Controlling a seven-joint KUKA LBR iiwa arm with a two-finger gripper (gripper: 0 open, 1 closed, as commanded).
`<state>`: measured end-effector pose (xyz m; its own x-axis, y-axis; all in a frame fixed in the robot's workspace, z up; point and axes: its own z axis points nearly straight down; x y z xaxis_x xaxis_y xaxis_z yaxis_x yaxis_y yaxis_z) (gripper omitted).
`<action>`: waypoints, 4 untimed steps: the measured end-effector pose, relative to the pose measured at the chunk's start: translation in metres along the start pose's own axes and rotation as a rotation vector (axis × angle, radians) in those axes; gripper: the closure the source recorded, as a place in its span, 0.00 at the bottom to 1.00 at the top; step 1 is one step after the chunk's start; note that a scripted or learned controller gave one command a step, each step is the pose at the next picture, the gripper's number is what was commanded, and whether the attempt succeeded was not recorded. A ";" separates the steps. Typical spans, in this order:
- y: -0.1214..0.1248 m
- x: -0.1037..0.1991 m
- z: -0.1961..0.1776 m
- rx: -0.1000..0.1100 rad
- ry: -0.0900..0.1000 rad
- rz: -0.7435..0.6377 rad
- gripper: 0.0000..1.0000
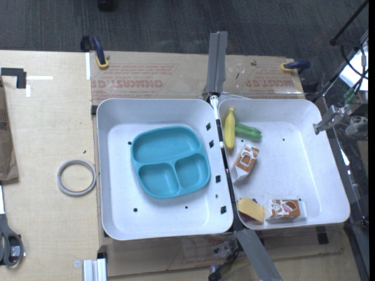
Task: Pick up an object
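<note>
Here, two shallow white bins sit side by side on a wooden bench. The left bin (111, 174) holds a teal divided plate (170, 161) with three compartments, lying flat near its middle.

The things that could be picked up all lie in the right bin (328, 174), towards its left and near sides. A yellow banana (229, 129) lies lengthwise against the wall shared with the left bin. A green toy vegetable (248, 132) lies just beside it, one end touching or nearly touching the banana. Below these, a small white-and-orange carton (246, 161) lies tilted close to the same wall. At the near edge, a yellow wedge (251, 211) with a dark red side lies just beside a flat orange-and-white packet (286, 210). The middle and right of this bin's floor are bare.

A grey metal bar (217, 60) runs from the far side to the joint between the bins. A metal bracket (331, 122) overhangs the right bin's far right rim. A cardboard sheet (152, 78) lies behind the bins, with a blue-and-yellow clamp (98, 52) at its left corner and a second clamp (294, 67) at its right. A roll of tape (77, 177) rests on the bench left of the bins, with scissors (10, 247) nearer the corner.

How far the gripper stands open, and whether it has hold of anything, cannot be told.
</note>
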<state>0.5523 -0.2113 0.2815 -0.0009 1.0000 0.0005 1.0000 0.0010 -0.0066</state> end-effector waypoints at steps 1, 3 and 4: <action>-0.008 0.012 0.027 0.000 0.000 -0.070 0.00; 0.079 0.082 0.192 -0.002 0.000 -0.135 0.00; 0.067 0.115 0.192 -0.002 0.000 -0.335 0.00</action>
<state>0.6177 -0.0958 0.0889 -0.3299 0.9440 0.0019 0.9440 0.3299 -0.0038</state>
